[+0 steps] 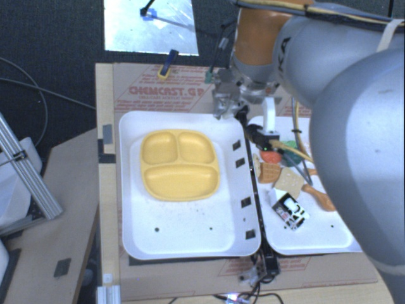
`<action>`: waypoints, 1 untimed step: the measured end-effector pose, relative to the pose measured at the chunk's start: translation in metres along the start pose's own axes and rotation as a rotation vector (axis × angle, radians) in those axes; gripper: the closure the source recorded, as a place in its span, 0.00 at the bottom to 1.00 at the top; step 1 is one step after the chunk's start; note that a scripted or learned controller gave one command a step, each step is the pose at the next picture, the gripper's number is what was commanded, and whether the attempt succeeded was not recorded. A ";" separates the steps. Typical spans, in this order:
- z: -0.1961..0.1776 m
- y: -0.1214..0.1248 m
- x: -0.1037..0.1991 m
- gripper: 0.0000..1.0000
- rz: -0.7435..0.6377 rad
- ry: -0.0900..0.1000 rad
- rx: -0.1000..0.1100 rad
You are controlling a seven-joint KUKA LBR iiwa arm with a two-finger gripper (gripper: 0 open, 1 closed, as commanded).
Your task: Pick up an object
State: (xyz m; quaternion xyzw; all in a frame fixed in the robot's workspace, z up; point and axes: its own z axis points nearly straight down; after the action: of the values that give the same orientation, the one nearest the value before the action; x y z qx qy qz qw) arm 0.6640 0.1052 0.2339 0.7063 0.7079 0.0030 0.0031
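A yellow divided plate (179,164) lies in the left white bin (190,239). The right white bin (316,239) holds a cluster of small things: a red-orange piece (271,158), a green item (292,149), a tan block (288,181), a wooden-handled tool (318,197) and a black-and-white object (290,210). My gripper (229,110) hangs at the far rim where the two bins meet, above and apart from the plate and the cluster. The arm's grey bulk hides the right part of the right bin.
Both bins rest on a cardboard sheet (164,90). Behind it lie a small blue-and-yellow tool (168,64) and a shiny square sheet (150,18). An aluminium frame (25,176) stands at the left edge.
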 end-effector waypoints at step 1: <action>0.003 -0.049 -0.028 1.00 0.003 -0.001 0.011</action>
State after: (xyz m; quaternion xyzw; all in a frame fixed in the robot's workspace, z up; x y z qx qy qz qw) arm 0.6147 0.0769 0.2304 0.7074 0.7068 -0.0009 -0.0005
